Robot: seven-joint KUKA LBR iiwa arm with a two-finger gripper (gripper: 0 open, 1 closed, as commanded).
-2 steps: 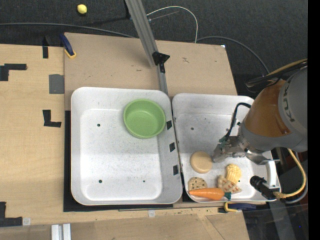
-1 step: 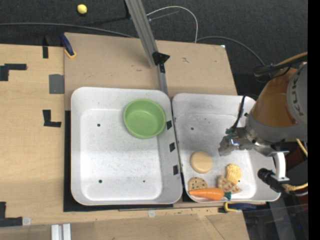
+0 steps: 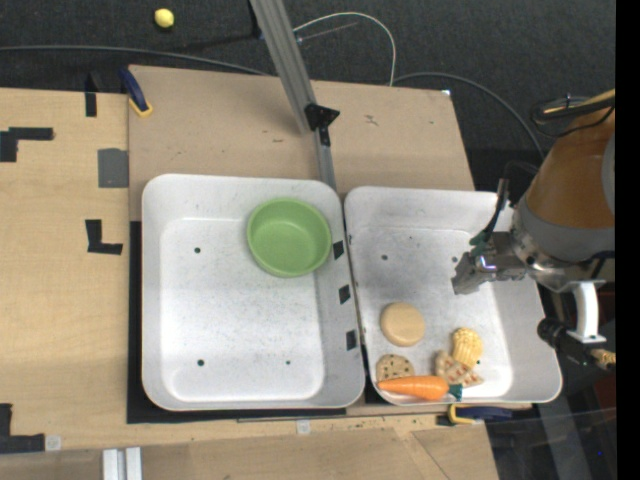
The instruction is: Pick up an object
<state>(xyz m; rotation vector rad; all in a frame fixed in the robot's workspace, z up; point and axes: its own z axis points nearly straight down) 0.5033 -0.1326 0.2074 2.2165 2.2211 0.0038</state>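
Two white bins sit side by side on my wooden bench. My gripper point(image 3: 468, 276) hangs over the right bin point(image 3: 420, 218), nothing visibly in it; whether it's open I cannot tell. Below it lie a tan disc point(image 3: 402, 323), cracker point(image 3: 394, 367), carrot point(image 3: 415, 388) and corn point(image 3: 465, 346). A green bowl point(image 3: 289, 236) rests in the left bin point(image 3: 200, 298).

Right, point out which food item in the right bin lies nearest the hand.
The round tan biscuit, lying alone mid-bin, is closest to the hand. The corn, cracker and carrot crowd the front edge.
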